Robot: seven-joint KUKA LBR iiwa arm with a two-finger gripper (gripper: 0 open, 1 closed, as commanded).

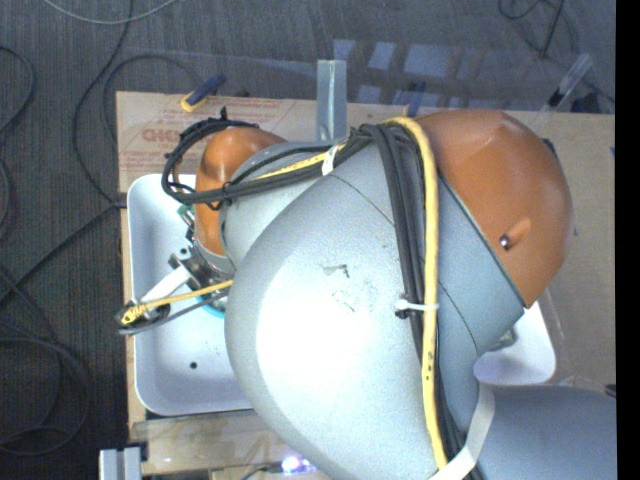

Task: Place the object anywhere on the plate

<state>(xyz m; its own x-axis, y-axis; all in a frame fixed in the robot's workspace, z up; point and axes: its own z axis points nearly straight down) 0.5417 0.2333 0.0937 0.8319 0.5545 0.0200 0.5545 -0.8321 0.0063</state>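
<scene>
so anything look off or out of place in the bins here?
Nothing clearly damaged or spilled. The arm covers most of both bins; the bare part of the left bin shows one small dark speck. A teal object peeks out beneath the wrist, too hidden to judge.

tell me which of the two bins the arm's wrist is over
The left bin. The orange-banded wrist hangs above its white floor; the right bin shows just a corner past the arm's grey body.
</scene>
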